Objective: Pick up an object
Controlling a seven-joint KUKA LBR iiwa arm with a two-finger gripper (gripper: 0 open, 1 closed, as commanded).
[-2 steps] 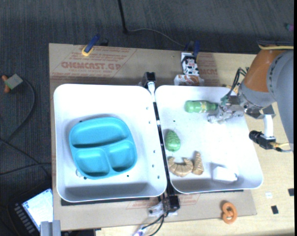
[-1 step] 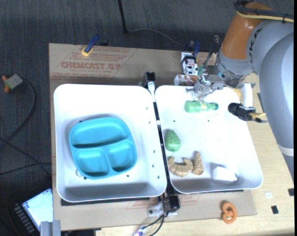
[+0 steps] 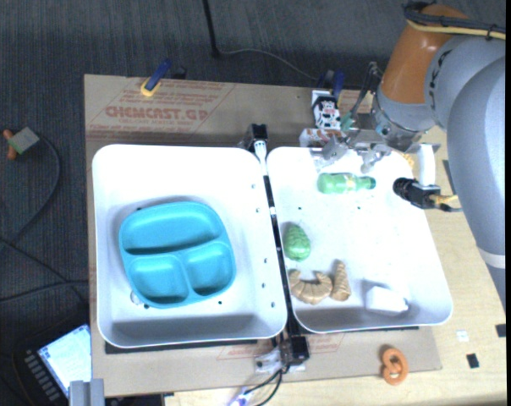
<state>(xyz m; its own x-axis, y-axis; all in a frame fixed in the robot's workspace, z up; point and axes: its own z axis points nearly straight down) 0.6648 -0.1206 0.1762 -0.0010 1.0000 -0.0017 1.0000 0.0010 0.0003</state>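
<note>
- Over the far edge of the right shallow white bin [image 3: 425, 260], the grey arm with its orange band [image 3: 412, 57] reached in from the right, and its two-finger gripper [image 3: 350, 152] hung just above a green plastic bottle lying on its side [image 3: 344, 182].
- Whether the claw was spread or closed could not be told from this angle; the bottle lay on the bin floor just below it, not visibly between its fingers.
- Nearer the middle of that bin sat a round green object [image 3: 297, 242], well apart from the gripper.
- Along the near side lay a tan croissant-shaped piece [image 3: 311, 288], a tan cone-shaped piece [image 3: 340, 281] and a small white block [image 3: 384, 298].
- Inside the left shallow white bin [image 3: 112, 176] rested a blue three-compartment plastic tray [image 3: 176, 253].
- On the bench in front lay a small orange ring [image 3: 394, 364].
</note>
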